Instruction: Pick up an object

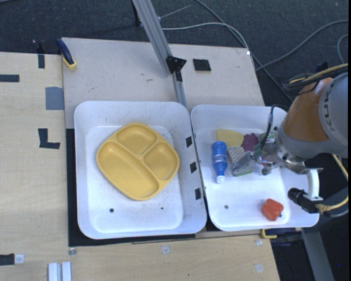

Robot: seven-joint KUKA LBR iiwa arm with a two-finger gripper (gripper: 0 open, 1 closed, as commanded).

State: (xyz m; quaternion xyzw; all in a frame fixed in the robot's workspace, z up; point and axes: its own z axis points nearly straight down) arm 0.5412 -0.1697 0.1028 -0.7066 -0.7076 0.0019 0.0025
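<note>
In the right bin a blue bottle with a white cap lies lengthwise near the left wall. A pale yellow piece rests toward the back, with a purple object just right of it. A grey checkered item sits between the bottle and my gripper. The gripper is low over the bin's middle, right beside the grey item and just below the purple object. A red object lies alone at the front right.
The left bin holds a yellow divided plate. A grey metal post slants up behind the bins. The arm's orange band hangs over the right bin's right wall.
</note>
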